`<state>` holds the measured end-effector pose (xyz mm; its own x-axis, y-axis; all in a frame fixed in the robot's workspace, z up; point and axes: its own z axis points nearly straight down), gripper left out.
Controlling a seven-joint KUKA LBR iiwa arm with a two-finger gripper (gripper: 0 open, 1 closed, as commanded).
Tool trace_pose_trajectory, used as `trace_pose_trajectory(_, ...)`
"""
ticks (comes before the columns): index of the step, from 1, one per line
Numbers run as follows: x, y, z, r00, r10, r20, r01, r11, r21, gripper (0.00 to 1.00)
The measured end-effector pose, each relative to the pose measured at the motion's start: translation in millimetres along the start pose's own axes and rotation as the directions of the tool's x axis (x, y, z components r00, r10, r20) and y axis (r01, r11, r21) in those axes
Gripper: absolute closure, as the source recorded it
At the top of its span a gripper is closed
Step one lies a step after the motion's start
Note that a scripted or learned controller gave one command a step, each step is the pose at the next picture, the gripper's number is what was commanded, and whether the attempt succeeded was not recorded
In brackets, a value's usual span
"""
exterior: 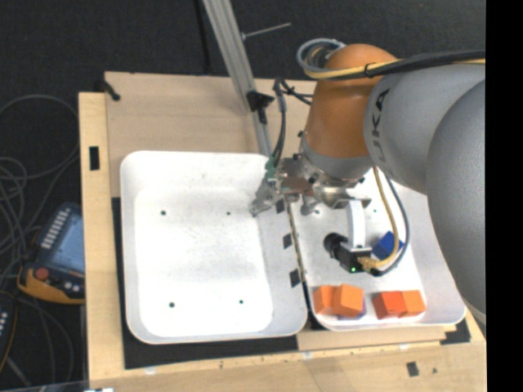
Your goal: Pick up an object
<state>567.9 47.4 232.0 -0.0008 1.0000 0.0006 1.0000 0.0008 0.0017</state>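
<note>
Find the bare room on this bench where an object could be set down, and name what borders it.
The left bin offers a wide bare floor, bordered by its own rim and the divider. The right bin is crowded: two orange blocks at its near edge, a blue object, and the arm's hand overhead.

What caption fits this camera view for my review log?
KUKA arm's hand poised over the divide between two white bins; two orange blocks and a blue object lie in the right bin.
</note>
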Motion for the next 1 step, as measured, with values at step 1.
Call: trace_pose_trajectory(1, -67.6, 6.2, 37.5, 1.0, 0.007, 0.005, -0.007, 1.0, 0.005, 0.0)
